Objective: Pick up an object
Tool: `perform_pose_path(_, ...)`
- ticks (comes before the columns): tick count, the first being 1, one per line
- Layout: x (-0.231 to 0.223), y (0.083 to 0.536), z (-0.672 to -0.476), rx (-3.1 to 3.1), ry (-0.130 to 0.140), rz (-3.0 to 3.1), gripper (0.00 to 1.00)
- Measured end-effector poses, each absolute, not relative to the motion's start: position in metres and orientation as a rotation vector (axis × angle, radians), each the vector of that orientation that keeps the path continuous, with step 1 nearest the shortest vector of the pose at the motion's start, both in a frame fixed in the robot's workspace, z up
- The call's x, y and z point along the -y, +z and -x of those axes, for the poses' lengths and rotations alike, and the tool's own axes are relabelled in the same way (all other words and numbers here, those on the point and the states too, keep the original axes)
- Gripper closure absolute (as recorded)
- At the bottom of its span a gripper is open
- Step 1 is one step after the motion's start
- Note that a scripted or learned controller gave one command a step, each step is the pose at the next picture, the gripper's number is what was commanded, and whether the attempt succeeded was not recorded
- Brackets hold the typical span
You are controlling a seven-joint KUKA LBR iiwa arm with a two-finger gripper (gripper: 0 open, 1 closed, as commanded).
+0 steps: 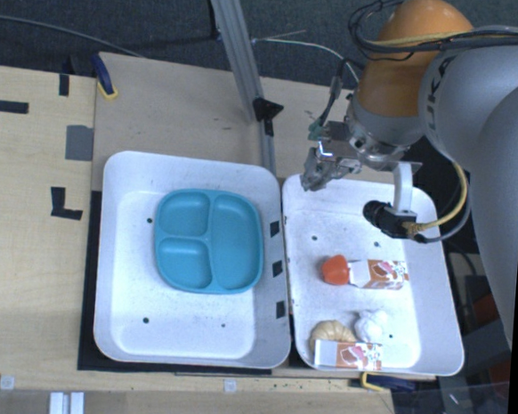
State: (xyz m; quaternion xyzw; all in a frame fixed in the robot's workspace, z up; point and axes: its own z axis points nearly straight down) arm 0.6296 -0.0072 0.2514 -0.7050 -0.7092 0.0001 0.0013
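My gripper hangs over the far left corner of the right bin, with nothing seen between its fingers. In that bin lie an orange-red ball touching a small carton, a tan bread-like piece, a white crumpled object and a second carton at the near edge. All these objects sit nearer to the camera than the gripper, well apart from it.
The left bin holds a blue divided plate. A grey metal pole slants down to the bins' far edge. A black fitting on the arm hangs over the right bin's far side.
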Motion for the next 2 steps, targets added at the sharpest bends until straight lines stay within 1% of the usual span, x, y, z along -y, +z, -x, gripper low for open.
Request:
perform_pose_path(1, -0.048, 0.237, -0.630, 2.226, 0.003, 2.212, 1.00)
perform_pose_path(2, -0.093, 0.225, -0.604, 2.226, 0.005, 2.212, 1.00)
